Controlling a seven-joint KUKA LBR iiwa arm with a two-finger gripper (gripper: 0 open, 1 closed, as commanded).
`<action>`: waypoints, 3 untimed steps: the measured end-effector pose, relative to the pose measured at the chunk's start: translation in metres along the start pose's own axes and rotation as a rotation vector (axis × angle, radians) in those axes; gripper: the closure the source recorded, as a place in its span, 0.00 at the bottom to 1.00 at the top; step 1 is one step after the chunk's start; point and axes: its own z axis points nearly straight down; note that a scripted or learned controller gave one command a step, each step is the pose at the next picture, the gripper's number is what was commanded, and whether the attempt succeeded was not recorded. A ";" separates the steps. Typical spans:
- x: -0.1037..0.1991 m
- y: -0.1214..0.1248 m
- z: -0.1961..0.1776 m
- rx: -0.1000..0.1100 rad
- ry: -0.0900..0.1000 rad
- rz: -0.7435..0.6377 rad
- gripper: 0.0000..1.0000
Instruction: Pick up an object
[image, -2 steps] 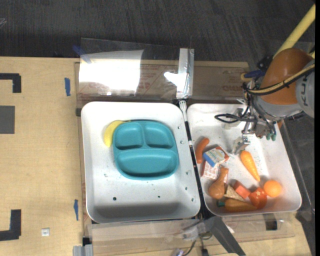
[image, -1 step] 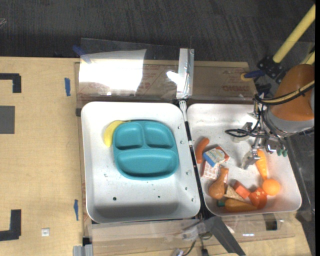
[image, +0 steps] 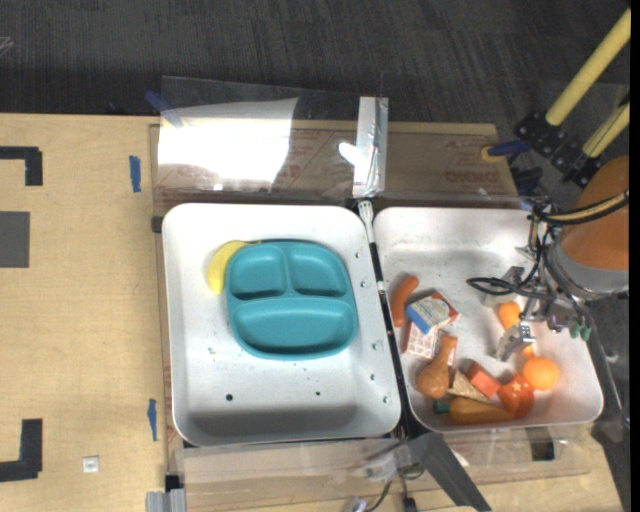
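We see a jumble of small toy foods in the right bin: an orange carrot at 9 o'clock, a blue-and-white carton just beside it, and a tan pear toward 7. An orange ball and a red tomato lie together at 5 o'clock.

teal divided tray over a yellow disc, both in the white left bin — right bin white too — orange ball, red tomato, blue-white carton.

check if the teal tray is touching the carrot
Apart. The camera view shows the tray in the left bin and the carrot in the right bin, bin walls between them.
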 end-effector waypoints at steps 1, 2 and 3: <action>-0.005 0.002 -0.014 0.002 -0.014 -0.003 1.00; -0.005 0.002 -0.013 0.002 -0.013 -0.003 0.00; 0.005 -0.003 0.000 -0.002 0.000 0.099 0.00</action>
